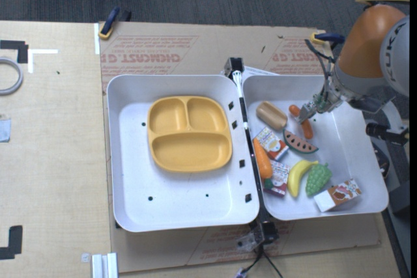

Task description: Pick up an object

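tool (306,112) low in right bin (365,159), tips at red toy sausage (301,120) beside watermelon slice (300,142); finger opening cannot be told; yellow divided plate (189,133) in left bin (130,159).

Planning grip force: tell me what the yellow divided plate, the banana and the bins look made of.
Yellow divided plate: likely moulded plastic, matte, one even colour with soft rounded ridges. Banana: probably toy plastic, smooth, uniform yellow, slight sheen. Bins: seemingly thin white plastic, glossy, with rounded corners and a soft glare.
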Robot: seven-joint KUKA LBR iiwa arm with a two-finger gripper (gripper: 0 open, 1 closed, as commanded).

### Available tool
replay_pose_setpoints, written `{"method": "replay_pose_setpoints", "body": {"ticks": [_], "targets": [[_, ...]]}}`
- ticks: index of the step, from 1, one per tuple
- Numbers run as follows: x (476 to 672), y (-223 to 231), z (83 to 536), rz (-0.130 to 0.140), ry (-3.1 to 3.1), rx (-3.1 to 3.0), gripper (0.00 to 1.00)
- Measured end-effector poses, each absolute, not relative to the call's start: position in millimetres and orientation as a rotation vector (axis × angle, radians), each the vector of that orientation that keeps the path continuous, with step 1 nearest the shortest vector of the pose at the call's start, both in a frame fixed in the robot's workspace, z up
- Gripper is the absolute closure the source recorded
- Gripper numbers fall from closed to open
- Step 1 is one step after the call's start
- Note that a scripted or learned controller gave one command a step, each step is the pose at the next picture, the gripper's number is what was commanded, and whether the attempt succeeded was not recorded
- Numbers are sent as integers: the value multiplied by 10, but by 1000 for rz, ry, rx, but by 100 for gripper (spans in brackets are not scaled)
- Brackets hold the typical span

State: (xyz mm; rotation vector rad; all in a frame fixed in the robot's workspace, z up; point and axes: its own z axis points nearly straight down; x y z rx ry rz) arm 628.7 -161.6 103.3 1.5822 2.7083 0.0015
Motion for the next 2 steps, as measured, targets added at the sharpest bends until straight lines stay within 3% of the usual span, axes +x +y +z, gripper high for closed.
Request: {"method": "replay_pose_setpoints", "body": {"ticks": [1, 2], "targets": [[6026, -1087, 934, 2, 2946, 1082, 100], [6024, -448, 1929, 1, 3025, 835, 100]]}}
